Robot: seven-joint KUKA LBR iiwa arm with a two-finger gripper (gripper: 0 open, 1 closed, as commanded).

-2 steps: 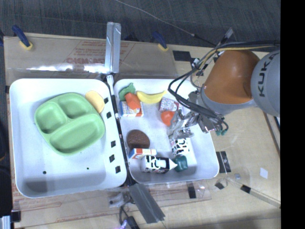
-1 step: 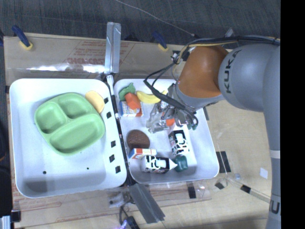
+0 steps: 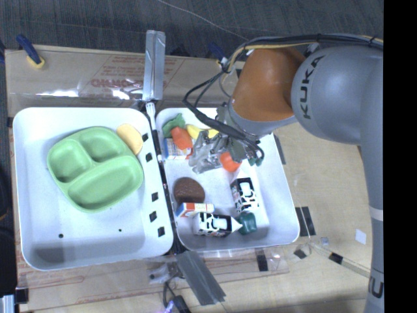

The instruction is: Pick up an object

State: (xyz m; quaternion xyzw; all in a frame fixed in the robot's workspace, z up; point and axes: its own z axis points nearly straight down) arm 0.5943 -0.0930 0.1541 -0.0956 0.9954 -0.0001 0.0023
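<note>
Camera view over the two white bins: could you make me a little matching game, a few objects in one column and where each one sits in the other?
Things:
1. green plastic divided plate
2. pale yellow rounded piece
3. dark brown round cookie-like disc
4. small teal object

Places:
A. near the front right corner of the right bin
B. middle of the left bin
C. right bin, toward its left wall
D. left bin, at the plate's upper right edge

Pairs: 1-B, 2-D, 3-C, 4-A

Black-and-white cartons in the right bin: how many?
2: one carton upright right of the brown disc, the other carton lying near the front wall. The arm may hide more.
</note>
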